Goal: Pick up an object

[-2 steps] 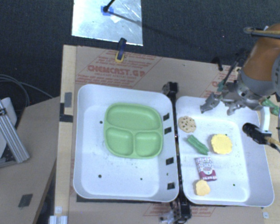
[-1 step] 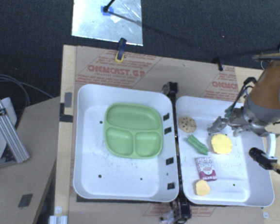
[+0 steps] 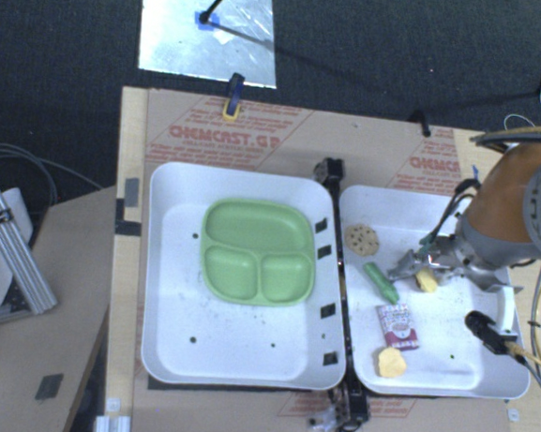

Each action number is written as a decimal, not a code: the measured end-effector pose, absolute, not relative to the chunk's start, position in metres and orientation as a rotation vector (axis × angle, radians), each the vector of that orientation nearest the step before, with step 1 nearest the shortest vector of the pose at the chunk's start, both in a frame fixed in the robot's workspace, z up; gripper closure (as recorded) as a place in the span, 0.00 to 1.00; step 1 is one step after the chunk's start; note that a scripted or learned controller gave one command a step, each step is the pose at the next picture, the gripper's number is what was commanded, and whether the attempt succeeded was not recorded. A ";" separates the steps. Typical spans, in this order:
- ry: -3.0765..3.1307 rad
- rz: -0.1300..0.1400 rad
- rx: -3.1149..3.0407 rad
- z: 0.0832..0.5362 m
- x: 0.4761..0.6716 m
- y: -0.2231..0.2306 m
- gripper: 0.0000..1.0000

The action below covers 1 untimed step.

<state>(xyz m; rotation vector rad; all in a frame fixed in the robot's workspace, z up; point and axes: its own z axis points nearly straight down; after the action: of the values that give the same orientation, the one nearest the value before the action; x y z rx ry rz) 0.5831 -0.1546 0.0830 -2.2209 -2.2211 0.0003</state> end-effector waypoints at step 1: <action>-2.225 -0.004 -2.222 0.096 0.585 -0.155 1.00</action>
<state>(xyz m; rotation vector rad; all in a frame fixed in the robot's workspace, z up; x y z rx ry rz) 0.5850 -0.1548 0.0955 -2.2225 -2.2252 -0.0037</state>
